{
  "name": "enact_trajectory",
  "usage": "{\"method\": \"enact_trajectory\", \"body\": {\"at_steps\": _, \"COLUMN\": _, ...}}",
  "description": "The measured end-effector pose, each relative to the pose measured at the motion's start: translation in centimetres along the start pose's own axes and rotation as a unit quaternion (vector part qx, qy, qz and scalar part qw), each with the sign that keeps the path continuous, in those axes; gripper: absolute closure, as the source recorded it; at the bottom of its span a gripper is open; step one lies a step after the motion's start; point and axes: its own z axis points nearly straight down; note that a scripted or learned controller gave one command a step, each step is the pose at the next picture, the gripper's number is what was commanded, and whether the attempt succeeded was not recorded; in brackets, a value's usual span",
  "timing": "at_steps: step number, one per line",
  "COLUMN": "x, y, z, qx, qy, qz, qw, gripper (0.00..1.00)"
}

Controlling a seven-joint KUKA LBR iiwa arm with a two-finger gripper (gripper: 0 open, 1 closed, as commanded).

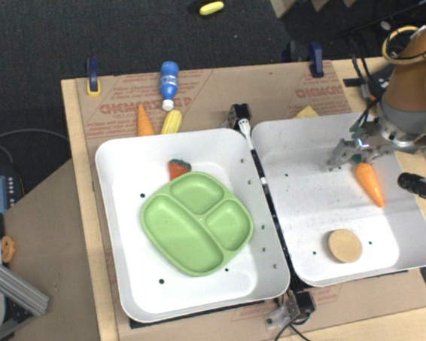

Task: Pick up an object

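Two bins sit on the table [89,217]. Over the right bin [312,254] the pincer [356,152] hangs, its fingers spread open, gripping nothing. A carrot [370,183] lies in that bin just below the pincer's tips, and a disc [345,245] lies farther below. Well left, the other bin [121,236] holds a green tray [196,222].

Plenty of open floor across the middle and left of the right bin [314,265]; only the carrot [369,182] at its upper right and the tan disc [345,246] low down obstruct. The green divided plate [196,222] crowds the left bin [119,214]'s centre, apparently covering a small red piece [178,167] at its upper edge.
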Motion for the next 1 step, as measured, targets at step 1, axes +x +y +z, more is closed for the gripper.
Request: {"method": "enact_trajectory", "body": {"at_steps": 1, "x": 0.00, "y": 0.00, "z": 0.00, "qx": 0.000, "qy": 0.000, "qz": 0.000, "qw": 1.0000, "gripper": 0.00}}
